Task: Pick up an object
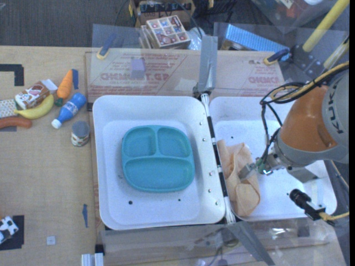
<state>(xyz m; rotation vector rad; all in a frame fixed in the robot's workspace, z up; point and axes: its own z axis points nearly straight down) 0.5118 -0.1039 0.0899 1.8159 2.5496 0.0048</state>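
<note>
- Arm (310, 129) reaches in from the right, grey w/ orange band, bent low over the right bin (299, 121).
- Gripper (250, 170) sits at the cloth's right edge, about mid-height of the bin, tip pointing left.
- Tan cloth (238, 173) lies crumpled along the left wall of the right bin, running from mid-bin down to the front-left corner.
- Gripper tip is touching or just over the cloth's right side; cloth bulk spreads left & below the tip.
- Clenched or released? Can't tell from this angle, tip too small & partly merged w/ the cloth folds.
- Can't see cloth lifted; it looks flat against the bin floor.
- Left bin (111, 121) carries a teal divided plate (158, 158), three compartments, lying flat near centre, well apart from the gripper.
- Bench left of the bins: banana (34, 111), carrot (65, 85), small blue-white bottle (69, 110), small can (80, 133), all well away from the arm.
- Behind the bins: a patterned box (166, 31).
</note>
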